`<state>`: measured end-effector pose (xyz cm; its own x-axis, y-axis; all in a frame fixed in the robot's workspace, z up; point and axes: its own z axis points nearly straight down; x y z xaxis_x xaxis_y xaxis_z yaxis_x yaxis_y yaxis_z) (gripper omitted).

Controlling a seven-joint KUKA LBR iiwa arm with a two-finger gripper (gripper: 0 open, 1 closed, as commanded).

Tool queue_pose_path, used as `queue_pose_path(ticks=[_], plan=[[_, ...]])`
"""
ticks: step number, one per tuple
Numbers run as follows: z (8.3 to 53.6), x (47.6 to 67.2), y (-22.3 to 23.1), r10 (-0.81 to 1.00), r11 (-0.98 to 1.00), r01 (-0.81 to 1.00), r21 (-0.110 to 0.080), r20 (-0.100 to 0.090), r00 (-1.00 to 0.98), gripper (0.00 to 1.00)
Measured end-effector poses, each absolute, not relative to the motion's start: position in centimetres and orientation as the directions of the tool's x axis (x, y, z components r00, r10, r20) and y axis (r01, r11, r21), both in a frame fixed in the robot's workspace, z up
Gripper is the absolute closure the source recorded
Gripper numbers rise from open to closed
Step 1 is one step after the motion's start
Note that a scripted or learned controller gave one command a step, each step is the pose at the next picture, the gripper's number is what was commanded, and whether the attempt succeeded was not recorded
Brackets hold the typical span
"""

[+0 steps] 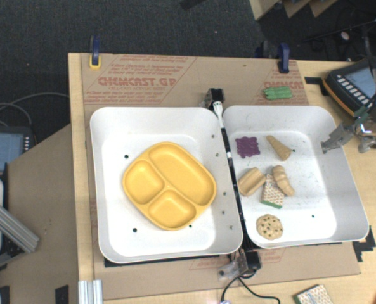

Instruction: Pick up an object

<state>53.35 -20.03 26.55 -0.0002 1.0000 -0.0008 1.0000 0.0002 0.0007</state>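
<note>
- In the right bin [340,189], I see toy food: a purple piece [247,146], a cone [278,147], a bread roll [250,181] and a cookie [269,227].
- I judge the roll light and stiff; grip across its narrow width.
- The gripper [340,138] hovers at the bin's right rim; I cannot tell its state.

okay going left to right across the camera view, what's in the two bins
Yellow divided plate in the left bin, then in the right bin: purple piece, bread roll, round cookie, cone-shaped piece.
</note>
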Motion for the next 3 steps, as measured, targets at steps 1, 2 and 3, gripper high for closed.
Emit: queue_pose_path(ticks=[1,2,3], plan=[[7.8,58.2,-20.9,1.000,0.003,1.000,-0.002,0.003,-0.003,0.00],[8.2,62.3,-17.9,1.000,0.011,0.999,-0.047,0.001,-0.011,0.00],[7.8,64.3,-16.1,1.000,0.014,0.993,-0.120,0.002,-0.013,0.00]])
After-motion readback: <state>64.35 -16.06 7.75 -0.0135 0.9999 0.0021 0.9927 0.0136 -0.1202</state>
